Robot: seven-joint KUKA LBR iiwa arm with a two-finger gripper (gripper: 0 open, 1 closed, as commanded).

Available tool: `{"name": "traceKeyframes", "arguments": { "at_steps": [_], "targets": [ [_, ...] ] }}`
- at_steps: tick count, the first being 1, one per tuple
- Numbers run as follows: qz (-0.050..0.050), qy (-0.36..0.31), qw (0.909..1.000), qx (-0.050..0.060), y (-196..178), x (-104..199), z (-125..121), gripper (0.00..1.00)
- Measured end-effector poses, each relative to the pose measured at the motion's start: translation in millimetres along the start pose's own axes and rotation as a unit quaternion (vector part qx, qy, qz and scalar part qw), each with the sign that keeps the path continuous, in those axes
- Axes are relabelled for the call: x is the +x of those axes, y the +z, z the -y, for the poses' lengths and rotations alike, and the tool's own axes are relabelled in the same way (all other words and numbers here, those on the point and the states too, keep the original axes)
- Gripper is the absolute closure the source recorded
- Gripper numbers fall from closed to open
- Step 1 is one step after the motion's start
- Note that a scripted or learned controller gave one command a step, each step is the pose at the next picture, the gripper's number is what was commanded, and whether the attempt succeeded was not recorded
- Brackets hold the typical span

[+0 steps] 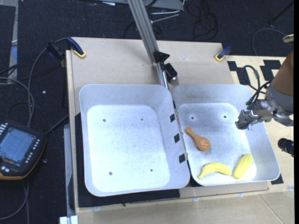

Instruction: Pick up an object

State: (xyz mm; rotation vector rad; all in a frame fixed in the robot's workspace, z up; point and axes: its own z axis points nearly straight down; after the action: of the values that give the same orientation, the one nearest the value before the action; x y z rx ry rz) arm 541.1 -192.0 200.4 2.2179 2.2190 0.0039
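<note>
One fixed camera above the tabletop (117, 55), looking down at a slant from the front, medium distance, both white bins (93, 101) in full view side by side, dark floor behind, arm (285, 85) entering from the right edge

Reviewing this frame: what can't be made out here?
- Gripper, camera view: too small and dark to tell how it is set, or whether it touches the right bin.
- Arm: cut off by the right edge.
- Yellow ridged item: too small to identify.
</note>
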Motion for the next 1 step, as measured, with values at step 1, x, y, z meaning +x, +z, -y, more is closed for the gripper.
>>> {"name": "traceKeyframes", "arguments": {
  "at_steps": [1],
  "targets": [
    [-0.001, -0.002, 1.0, 0.002, -13.0, 53.8, -6.6, 1.0]
  ]
}}
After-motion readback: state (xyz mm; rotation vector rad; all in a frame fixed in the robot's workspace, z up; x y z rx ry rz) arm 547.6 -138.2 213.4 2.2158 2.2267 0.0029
